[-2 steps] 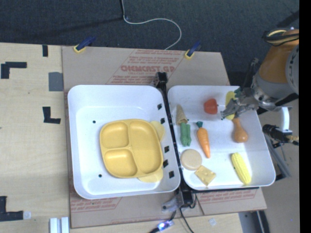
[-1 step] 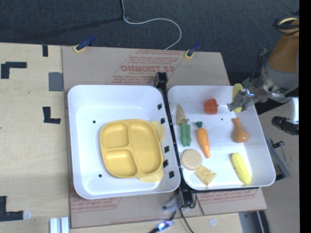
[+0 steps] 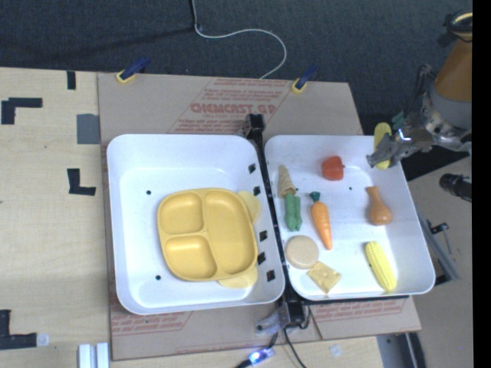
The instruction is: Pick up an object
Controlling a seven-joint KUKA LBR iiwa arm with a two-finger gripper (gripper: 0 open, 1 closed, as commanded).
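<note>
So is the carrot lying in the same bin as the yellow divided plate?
No. The carrot lies in the right bin, while the yellow divided plate sits in the left bin.

The grey KUKA arm (image 3: 459, 90) enters at the right edge as a rounded, bulky column. A broad orange band (image 3: 454, 69) wraps it above the wrist, topped by a pale cream ring. Below the band sits a silver-grey metal wrist collar with dark seams. From it extends the dark grey two-finger gripper (image 3: 381, 158), slim and angular, with a small yellow piece and a touch of green at its base. Thin dark cabling runs alongside the wrist.
</note>
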